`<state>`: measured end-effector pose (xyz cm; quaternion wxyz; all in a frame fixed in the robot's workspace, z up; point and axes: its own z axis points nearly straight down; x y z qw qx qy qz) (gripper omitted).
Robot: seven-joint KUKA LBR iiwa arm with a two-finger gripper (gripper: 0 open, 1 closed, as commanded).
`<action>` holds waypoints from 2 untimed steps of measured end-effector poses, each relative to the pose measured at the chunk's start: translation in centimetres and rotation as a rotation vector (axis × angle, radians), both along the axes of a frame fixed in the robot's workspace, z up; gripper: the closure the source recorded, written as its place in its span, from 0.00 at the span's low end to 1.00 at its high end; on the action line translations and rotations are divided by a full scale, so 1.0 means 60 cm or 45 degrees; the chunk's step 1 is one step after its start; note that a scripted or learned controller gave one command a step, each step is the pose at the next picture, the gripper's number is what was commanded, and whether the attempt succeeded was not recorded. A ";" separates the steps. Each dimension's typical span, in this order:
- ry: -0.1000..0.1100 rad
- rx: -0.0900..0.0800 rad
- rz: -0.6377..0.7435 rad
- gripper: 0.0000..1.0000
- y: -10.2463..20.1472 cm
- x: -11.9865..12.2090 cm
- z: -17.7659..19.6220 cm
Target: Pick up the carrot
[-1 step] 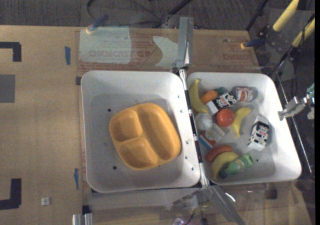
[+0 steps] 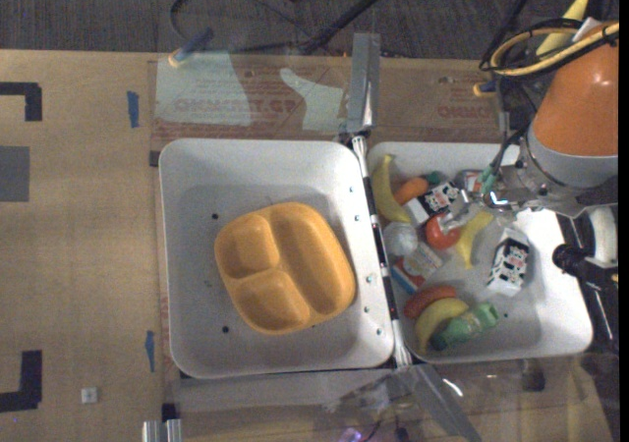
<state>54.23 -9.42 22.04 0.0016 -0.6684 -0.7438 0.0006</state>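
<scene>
The gripper (image 2: 488,196) is hanging over the right bin (image 2: 560,327), though whether it's gripping anything I cannot tell from here. The carrot (image 2: 412,190) is lying just to its left, beside a banana (image 2: 386,194). Farther left, an orange divided plate (image 2: 284,265) is sitting in the left bin (image 2: 187,234).

- Gripper (image 2: 488,196) over the right bin (image 2: 565,327).
- Carrot (image 2: 411,190) just left of it, beside a banana (image 2: 386,193).
- Plate (image 2: 284,265) in the left bin (image 2: 187,234), well left.
</scene>
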 end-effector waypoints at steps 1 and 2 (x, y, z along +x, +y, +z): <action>-0.018 0.000 -0.254 0.00 -0.059 0.001 -0.201; -0.011 0.010 -0.646 0.00 -0.158 0.099 -0.221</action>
